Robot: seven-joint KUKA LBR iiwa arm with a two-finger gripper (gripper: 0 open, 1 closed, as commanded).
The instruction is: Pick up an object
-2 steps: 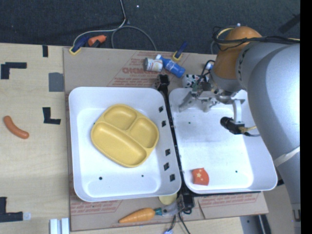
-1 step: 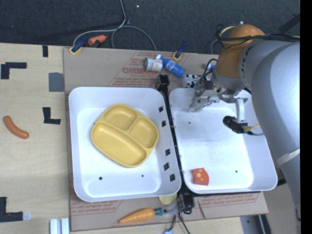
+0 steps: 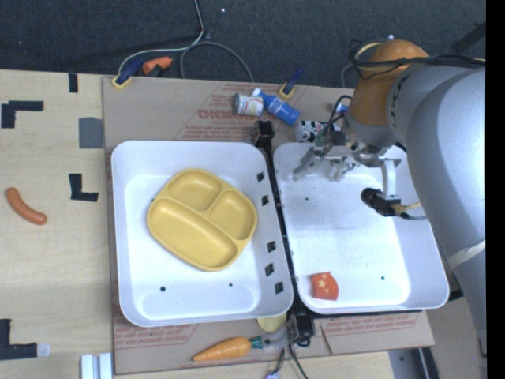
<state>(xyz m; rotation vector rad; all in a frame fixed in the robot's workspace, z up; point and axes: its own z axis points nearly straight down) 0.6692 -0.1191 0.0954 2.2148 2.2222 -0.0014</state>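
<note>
Grey arm (image 3: 454, 156): cut off by the right edge.
Pale yellow round object (image 3: 271, 321): mostly hidden under the left white bin's (image 3: 130, 235) near rim.

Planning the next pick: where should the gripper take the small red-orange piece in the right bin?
Come straight down and pinch the red-orange piece across its narrower sides. It lies low and alone near the right bin's front wall, with bare floor around it.

Pretty plain setup: a light wood bench (image 3: 47, 290) with black tape marks on it, and a brown cardboard sheet (image 3: 189, 113) lying on top. Behind the bench it's all dark carpet (image 3: 276, 14), with a thin cable (image 3: 197, 22) trailing across it.
</note>
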